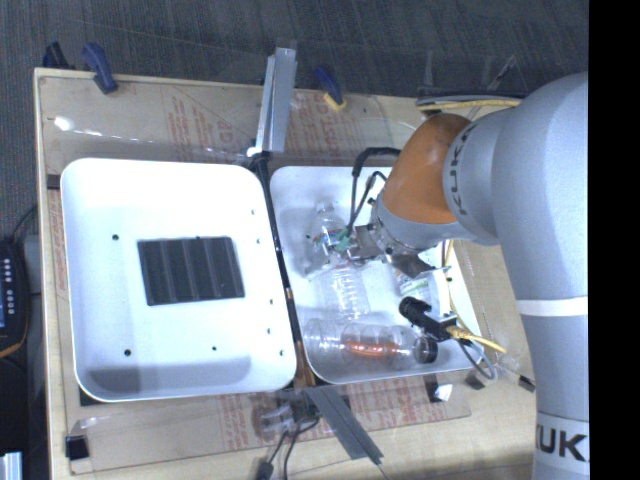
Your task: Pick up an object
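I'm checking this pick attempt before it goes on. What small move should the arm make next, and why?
Probably lower slightly onto the clear bottle: the gripper hovers in the right bin at that bottle's top end, with nothing visibly between its fingers.

Grey KUKA iiwa arm (540,218) entering from the right, its orange wrist band (425,178) bent downward and leftward. The claw (345,243) points low at the wrist's left end, its state indistinct.

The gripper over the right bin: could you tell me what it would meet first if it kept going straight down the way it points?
Most likely the clear plastic bottle lying in the right bin, just beneath the gripper. Depth is hard to judge from this slanted view, so it might touch the bin floor beside it instead.
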`<state>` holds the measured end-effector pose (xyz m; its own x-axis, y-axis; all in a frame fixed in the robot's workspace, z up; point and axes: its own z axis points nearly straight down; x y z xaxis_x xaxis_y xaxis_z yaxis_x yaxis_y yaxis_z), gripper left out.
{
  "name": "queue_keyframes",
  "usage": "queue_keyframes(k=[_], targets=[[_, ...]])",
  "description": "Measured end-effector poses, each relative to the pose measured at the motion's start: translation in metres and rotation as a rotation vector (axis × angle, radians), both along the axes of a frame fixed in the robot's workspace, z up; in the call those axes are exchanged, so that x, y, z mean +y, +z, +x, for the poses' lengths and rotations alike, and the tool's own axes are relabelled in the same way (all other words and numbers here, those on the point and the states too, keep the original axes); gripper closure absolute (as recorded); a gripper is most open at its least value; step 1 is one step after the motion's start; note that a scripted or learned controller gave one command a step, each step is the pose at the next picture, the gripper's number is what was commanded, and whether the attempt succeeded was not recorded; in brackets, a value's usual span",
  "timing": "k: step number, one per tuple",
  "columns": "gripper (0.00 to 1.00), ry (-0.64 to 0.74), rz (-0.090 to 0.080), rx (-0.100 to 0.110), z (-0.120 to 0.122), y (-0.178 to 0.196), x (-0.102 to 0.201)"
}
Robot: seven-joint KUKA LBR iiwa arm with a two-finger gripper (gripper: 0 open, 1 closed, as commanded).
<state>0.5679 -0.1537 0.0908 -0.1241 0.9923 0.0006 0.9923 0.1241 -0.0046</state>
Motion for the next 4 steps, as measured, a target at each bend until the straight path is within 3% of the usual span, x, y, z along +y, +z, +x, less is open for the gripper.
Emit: queue_keyframes(k=[1, 2, 3, 4], targets=[[0.00, 0.045, 0.000, -0.003, 0.072, 0.002, -0.006], [0.00, 0.107, 0.001, -0.001, 0.020, 0.001, 0.007], [0.00, 0.153, 0.000, -0.004, 0.083, 0.002, 0.017], [0.00, 0.153, 0.000, -0.003, 0.083, 0.002, 0.017]])
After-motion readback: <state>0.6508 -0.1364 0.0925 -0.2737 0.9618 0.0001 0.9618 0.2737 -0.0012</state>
